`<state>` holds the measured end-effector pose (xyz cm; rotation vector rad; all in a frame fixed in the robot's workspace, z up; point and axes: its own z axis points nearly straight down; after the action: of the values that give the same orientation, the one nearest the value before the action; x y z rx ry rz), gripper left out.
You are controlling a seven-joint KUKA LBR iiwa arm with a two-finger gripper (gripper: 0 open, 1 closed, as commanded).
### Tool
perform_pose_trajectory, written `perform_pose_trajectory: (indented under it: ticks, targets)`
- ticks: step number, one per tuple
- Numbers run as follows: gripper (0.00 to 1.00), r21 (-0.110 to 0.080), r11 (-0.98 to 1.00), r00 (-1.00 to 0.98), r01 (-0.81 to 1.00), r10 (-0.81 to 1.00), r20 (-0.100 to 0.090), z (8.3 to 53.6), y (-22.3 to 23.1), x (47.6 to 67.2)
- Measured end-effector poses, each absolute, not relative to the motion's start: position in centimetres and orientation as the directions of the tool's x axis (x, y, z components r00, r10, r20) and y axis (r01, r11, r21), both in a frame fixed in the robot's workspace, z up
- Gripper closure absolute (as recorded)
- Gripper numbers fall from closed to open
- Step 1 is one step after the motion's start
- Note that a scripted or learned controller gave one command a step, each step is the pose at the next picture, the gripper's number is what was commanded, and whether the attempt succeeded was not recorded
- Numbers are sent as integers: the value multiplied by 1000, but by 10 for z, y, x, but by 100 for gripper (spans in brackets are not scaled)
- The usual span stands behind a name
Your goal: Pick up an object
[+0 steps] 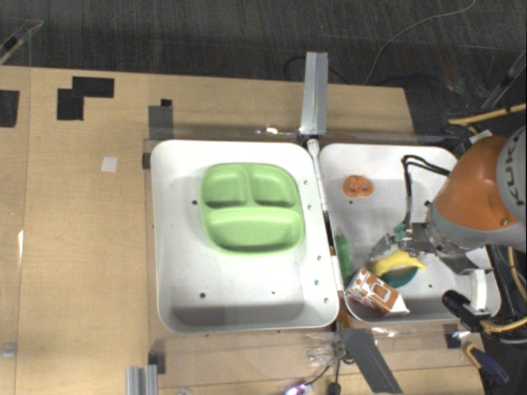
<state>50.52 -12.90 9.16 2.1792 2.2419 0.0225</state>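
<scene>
Banana-shaped yellow toy [398, 262] lies toward the front of the right bin [428, 161], about midway between its left and right walls, resting on or against a teal object [403, 276] just under it. Looks like moulded plastic: light, stiff, smooth-skinned, curved. Likely to skid or roll if pinched near a tip; a grip across its thick middle seems the safer hold, approached from above.

Gripper [401, 239] hangs just behind the yellow toy, very near or touching it. Fingers are a dark tangle at this scale; I cannot tell whether they are spread or closed, nor whether anything sits between them.

Other candidates in the same bin: a small orange-and-white carton [377, 293] near the front left corner, tilted, probably light card that could crush or slide; a flat orange round piece [357, 187] toward the back left, low and hard to get fingers under; a thin green item [342, 252] along the left wall, too narrow to identify.

Left bin [173, 245] carries a green divided plate [249, 206], centred, lying flat; broad and shallow, awkward for a two-finger pinch except at the rim.

Arm's orange band and grey wrist cover the right side of the right bin. Teal object is mostly covered by the yellow toy; its shape is unclear.
</scene>
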Motion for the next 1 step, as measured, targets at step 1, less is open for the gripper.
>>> perform_pose_trajectory:
  ticks: [1]
  targets:
    - [0,27,87,-86,996,996,-5,92,-132,497]
